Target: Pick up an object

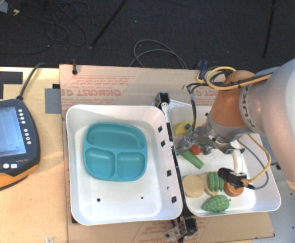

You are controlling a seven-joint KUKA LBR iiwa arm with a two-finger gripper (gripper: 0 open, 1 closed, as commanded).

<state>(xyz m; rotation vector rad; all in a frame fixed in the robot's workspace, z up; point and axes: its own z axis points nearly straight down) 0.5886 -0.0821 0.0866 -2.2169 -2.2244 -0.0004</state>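
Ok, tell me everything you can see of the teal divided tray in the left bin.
The teal tray is a rounded rectangle that looks like matte plastic, moulded into three compartments: one long one along the far side and two smaller ones nearer the camera. All three look bare. It lies flat, right way up, on the floor of the left bin, toward the far half, slightly turned relative to the bin walls. It touches the bin floor alone; the gripper works over the right bin, well away from it.
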